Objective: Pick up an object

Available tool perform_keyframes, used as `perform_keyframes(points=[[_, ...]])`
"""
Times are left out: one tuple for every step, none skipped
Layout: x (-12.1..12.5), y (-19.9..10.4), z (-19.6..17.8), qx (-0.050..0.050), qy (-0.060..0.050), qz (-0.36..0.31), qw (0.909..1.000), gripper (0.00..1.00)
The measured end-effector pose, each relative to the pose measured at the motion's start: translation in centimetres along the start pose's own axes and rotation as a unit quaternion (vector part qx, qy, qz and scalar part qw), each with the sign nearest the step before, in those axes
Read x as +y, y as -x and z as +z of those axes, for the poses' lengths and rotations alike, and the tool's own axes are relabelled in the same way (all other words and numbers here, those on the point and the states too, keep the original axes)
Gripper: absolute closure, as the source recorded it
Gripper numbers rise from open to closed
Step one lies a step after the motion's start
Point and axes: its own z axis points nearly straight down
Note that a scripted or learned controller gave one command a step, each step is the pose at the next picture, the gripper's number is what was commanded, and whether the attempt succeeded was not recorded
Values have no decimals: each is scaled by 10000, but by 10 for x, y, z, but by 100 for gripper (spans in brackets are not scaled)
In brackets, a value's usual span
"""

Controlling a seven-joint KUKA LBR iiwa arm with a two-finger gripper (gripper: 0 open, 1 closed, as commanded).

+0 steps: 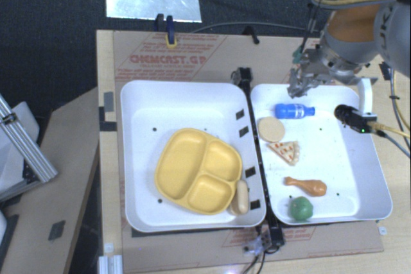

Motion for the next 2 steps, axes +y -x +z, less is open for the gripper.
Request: perform_keyframes(points=[[-5,-52,-2,1,1,-5,10000,100],[-16,-114,11,5,-4,-11,10000,100]])
